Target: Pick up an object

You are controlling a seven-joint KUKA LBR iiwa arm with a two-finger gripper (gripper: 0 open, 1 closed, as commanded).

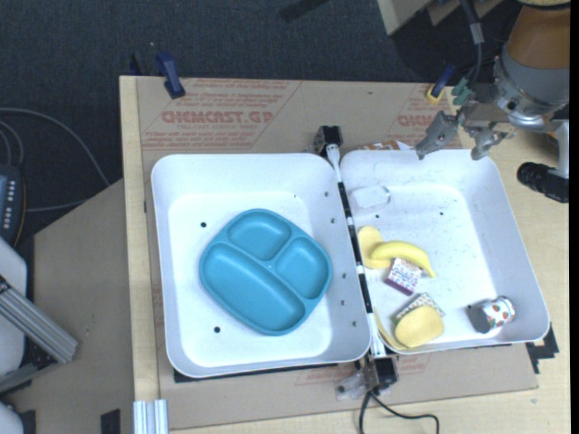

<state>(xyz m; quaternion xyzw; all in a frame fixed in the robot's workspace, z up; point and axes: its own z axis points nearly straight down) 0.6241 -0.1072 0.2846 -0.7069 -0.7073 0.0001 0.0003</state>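
Nearest the camera: the near edge of the counter (271,396), a cardboard-topped board bearing 2 shallow white bins side by side.

Item 1. Left bin (172,242). Contents: 1 blue divided plate (264,270) with 3 compartments, lying flat near the bin's middle, nothing on it.

Item 2. Right bin (507,206). Contents, left to right:
- yellow banana (391,250), against the left wall, mid-depth;
- small dark packet (402,276), touching the banana's near side;
- yellow rounded piece (416,325), in the near left corner, just near of the packet;
- small white and red object (491,314), in the near right corner, well apart from the rest; too small to identify;
- faint clear item (369,194) toward the far left corner, hard to make out.

Item 3. Hand (460,136), on the arm reaching in from the right, over the far rim of the right bin. Fingers spread apart, nothing between them.

Status: task not started as far as visible. All 5 candidate objects rest in the right bin, none gripped or lifted. Remaining, by judgement: choose 1 object, descend toward the near half of the bin, close, lift.
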